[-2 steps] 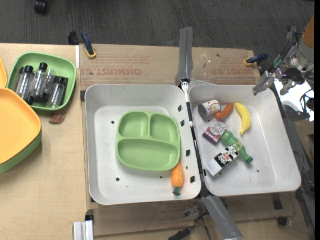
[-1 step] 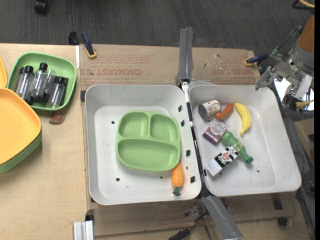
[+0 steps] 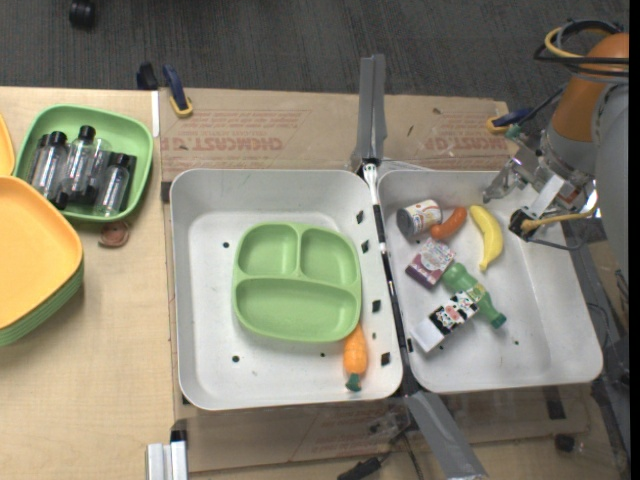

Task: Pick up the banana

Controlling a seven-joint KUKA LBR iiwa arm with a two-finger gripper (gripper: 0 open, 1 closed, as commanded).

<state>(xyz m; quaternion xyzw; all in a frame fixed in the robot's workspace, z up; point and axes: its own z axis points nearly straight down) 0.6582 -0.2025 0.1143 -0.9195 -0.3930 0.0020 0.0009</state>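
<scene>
Worktop's right shallow white bin holds the curved yellow banana, just beside a small orange carrot. The grey end effector hovers near; how wide it stands, I cannot tell. An off-centre grasp could perhaps catch the carrot.
</scene>
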